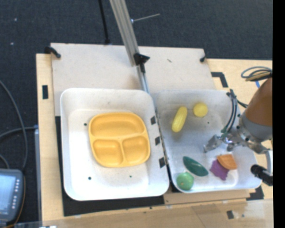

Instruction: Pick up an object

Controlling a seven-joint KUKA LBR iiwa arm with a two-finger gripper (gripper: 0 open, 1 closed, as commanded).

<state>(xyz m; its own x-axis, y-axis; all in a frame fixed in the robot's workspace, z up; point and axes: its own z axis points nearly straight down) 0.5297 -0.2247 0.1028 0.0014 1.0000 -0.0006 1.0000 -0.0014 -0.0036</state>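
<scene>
Camera view, looking down at a slant on a pale wooden bench (123, 65) standing on dark carpet. Two shallow white bins sit side by side.

The left bin (71, 108) holds a yellow divided tray (118, 139) with three compartments, lying flat near its middle.

The right bin (166, 103) holds the loose objects. At its far side lie a yellow banana-shaped piece (179, 118) and, just beside it to the right, a small yellow ball (200, 110). At its near edge sit a green ball (185, 180), a dark green leaf-shaped piece (195, 166) just beside it, a purple piece (219, 169) and an orange piece (227, 162), these last two touching.

The grey arm with its orange band (262, 106) reaches in from the right. Its gripper (217, 143) hangs over the right side of the right bin, between the yellow pair and the purple and orange pieces. The fingers appear apart, with nothing between them.

Progress: nothing is picked up yet; every object lies in the bin. The whole grasp and lift remain. The orange and purple pieces lie nearest the gripper.

A metal pole (126, 30) slants across the bench's far side. Black cables (9, 113) trail over the carpet at left, and a small screen (4, 194) sits in the near left corner.
</scene>
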